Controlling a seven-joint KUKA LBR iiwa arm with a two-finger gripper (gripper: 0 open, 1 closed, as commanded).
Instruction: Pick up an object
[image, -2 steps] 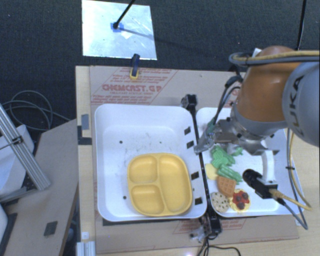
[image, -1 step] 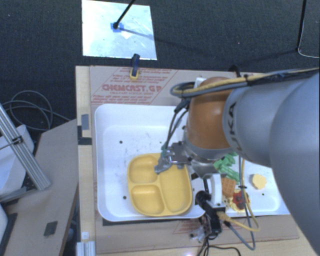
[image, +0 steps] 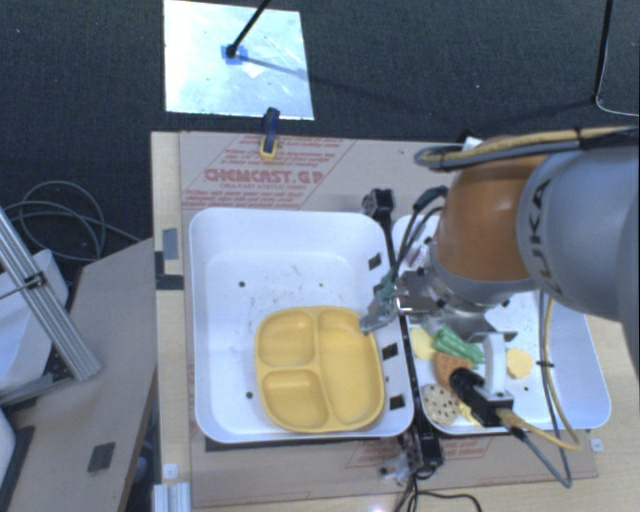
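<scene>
One yellow three-compartment tray (image: 320, 368) lies in the left white bin (image: 225, 300); several small items, one green piece (image: 458, 346) among them, crowd the right bin (image: 585, 390) beneath the arm (image: 510, 225). Tool (image: 385, 305) over the divider, state indiscernible

Yellow tray (image: 320, 380), white bin (image: 290, 250), orange-banded arm (image: 530, 220)
</scene>
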